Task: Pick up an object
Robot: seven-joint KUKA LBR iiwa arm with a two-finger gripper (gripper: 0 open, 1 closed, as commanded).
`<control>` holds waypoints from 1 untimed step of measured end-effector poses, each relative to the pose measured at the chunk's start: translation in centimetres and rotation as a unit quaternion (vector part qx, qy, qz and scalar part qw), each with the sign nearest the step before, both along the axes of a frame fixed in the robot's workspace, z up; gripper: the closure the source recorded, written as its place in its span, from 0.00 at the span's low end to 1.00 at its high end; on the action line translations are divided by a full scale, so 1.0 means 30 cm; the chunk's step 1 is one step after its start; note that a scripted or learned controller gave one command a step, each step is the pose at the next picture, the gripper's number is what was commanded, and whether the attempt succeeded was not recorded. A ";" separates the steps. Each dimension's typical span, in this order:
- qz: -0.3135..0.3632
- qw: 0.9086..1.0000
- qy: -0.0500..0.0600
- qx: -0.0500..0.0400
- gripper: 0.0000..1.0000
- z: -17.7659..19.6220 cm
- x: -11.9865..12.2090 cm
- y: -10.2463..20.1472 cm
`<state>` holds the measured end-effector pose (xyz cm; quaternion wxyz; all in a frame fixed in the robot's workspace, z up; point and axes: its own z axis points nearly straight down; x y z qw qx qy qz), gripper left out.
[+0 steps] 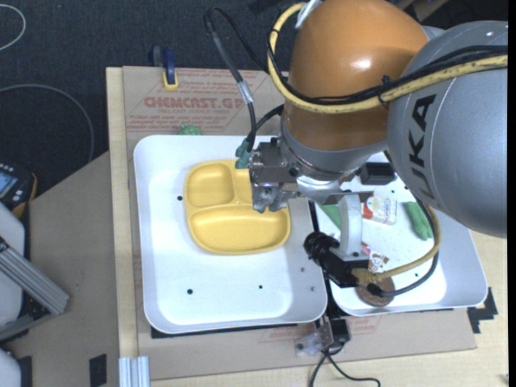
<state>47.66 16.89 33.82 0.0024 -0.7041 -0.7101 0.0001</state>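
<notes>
So the yellow divided plate [230, 212] is sat in the left bin [161, 240], a bit up and right of the bin's middle. It's lying flat, open side up, and its long axis is run roughly from 10 o'clock to 4 o'clock, with the two small compartments pointed toward 10-11 and the big one toward 4-5.

The tool [270, 192] is parked right over the plate's right edge, around 3 o'clock of the plate. How wide it's set can't be told, since the arm's orange band [347, 63] and grey body [459, 135] are stacked over most of it.

Both bins are carried on a cardboard-covered surface [201, 95] with red printing on it, and dark carpet [81, 22] is seen around that. A blue clamp [168, 64] is clipped at the surface's 11 o'clock corner.

In the right bin [459, 285], at 3 o'clock from the plate, a few bits are seen: a green thing [419, 220], a small white and red packet [380, 209], and a brown round thing [373, 290] down at 5 o'clock. A black and yellow cable [403, 268] is looped over that bin, and much of it is blocked by the arm.
</notes>
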 end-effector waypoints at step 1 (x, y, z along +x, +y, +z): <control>-0.007 1.000 -0.008 -0.001 1.00 0.280 0.013 -0.176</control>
